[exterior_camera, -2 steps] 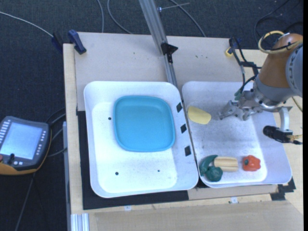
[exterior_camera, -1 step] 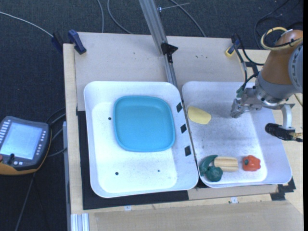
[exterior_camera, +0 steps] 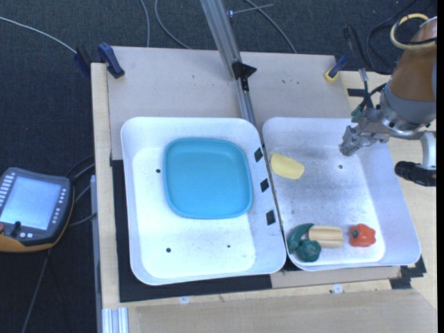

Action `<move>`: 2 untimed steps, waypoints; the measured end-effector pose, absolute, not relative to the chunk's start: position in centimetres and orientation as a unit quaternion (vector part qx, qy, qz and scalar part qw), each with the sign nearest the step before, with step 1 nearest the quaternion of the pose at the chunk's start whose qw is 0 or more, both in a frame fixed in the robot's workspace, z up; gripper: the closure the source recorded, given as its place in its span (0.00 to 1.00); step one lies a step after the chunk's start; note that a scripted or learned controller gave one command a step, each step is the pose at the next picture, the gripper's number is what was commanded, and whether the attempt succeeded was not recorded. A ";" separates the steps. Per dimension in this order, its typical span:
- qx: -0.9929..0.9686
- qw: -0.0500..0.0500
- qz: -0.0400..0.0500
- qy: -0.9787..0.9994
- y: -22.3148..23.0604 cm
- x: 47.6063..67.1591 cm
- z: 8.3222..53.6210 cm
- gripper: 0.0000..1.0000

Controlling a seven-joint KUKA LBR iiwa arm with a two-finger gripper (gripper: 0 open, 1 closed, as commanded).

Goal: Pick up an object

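My grey two-finger gripper hangs over the far right part of the shallow white right-hand bin, close to its far edge, and nothing sits between its tips; whether they are spread or pressed together I cannot tell from this slant. In the same bin, a pale yellow rounded toy piece lies near the left wall, toward the far left corner, its long axis running roughly left to right with the narrower end pointing right. Along the near edge three things sit in a row: a dark green leafy toy vegetable at the near left corner, a tan cylindrical toy piece just beside it with its long axis parallel to the near edge, and a small red toy pepper to the right. All are well apart from my gripper. The white left-hand bin carries a square light-blue plastic plate, lying flat toward its far side.
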State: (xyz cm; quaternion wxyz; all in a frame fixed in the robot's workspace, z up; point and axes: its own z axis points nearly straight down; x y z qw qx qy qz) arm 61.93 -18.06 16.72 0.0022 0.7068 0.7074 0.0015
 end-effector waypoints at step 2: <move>0.706 0.000 0.001 0.708 -13.3 60.8 22.3 1.00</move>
